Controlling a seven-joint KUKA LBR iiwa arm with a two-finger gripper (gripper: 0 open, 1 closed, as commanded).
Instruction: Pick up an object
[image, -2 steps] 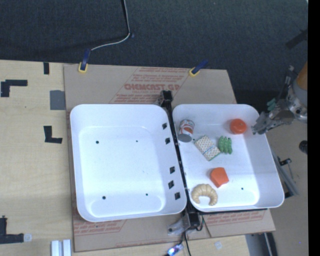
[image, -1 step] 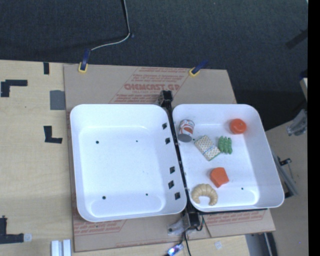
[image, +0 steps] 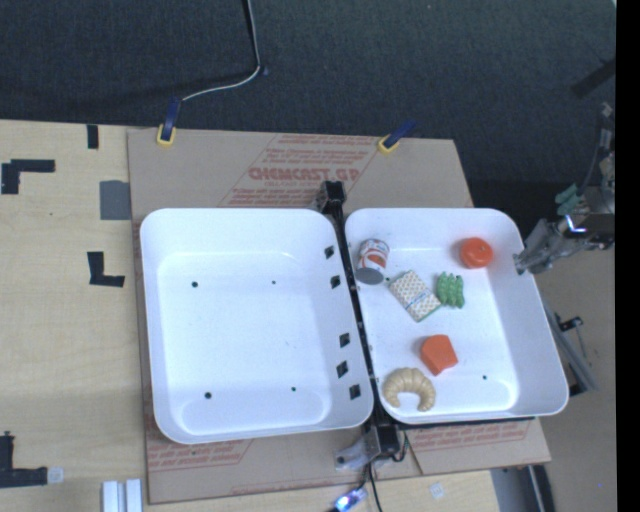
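Hand waiting off the right bin, six things lying inside.

The hand is sitting just outside the right bin's upper right rim, carrying nothing; whether it is spread or closed I cannot tell. Taking the biscuit as landmark: the can is lying up-left of it against the divider, the green piece just right, the orange ball farther up-right, the red block below, the croissant lowest. A descent could be clipping the rim, or nudging the crowded middle things apart. The left bin is sitting beside.

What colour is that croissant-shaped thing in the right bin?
Tan croissant, shown best in the camera view.
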